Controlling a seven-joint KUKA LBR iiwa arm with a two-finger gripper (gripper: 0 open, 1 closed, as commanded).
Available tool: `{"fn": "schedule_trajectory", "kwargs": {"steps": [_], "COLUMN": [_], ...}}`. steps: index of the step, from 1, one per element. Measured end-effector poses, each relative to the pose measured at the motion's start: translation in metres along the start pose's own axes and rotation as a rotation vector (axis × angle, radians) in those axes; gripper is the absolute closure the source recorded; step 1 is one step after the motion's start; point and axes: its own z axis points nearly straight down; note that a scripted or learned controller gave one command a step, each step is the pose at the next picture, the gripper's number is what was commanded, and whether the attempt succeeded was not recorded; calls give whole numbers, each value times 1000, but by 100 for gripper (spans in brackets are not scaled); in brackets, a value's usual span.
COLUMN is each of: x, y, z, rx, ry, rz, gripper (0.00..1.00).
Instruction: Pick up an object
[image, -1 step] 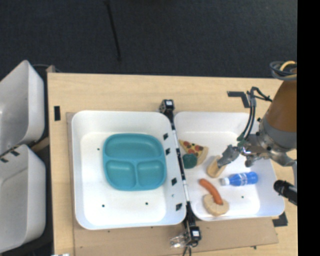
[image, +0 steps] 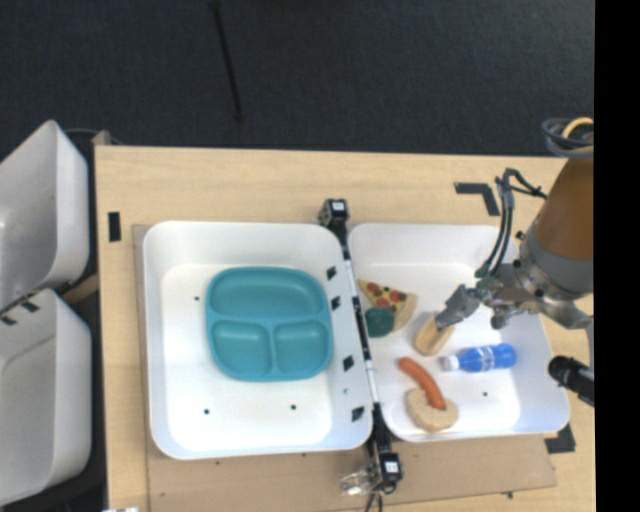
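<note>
Gripper (image: 447, 318) at bread roll (image: 432, 337)

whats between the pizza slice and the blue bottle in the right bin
In the camera view, a tan bread-like piece lies between the pizza slice and the blue bottle, beneath the gripper.

Right bin (image: 420, 245): rear floor open; pizza slice (image: 389, 297), bread roll (image: 433, 335), bottle (image: 480, 358), sausage (image: 423, 382) crowd centre. Left bin (image: 180, 420): teal plate (image: 268, 322) occupies middle.

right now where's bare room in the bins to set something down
Left bin: bare floor all around the teal plate. Right bin: bare strip along its far wall. Crowded around the pizza, bread, sausage and bottle, near the tool.
</note>
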Motion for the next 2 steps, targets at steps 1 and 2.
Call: {"fn": "schedule_trajectory", "kwargs": {"steps": [1, 2], "x": [-3, -3], "y": [8, 0], "z": [58, 117], "rx": [2, 5], "ry": [-1, 0], "rz": [2, 3], "gripper": [0, 0]}}
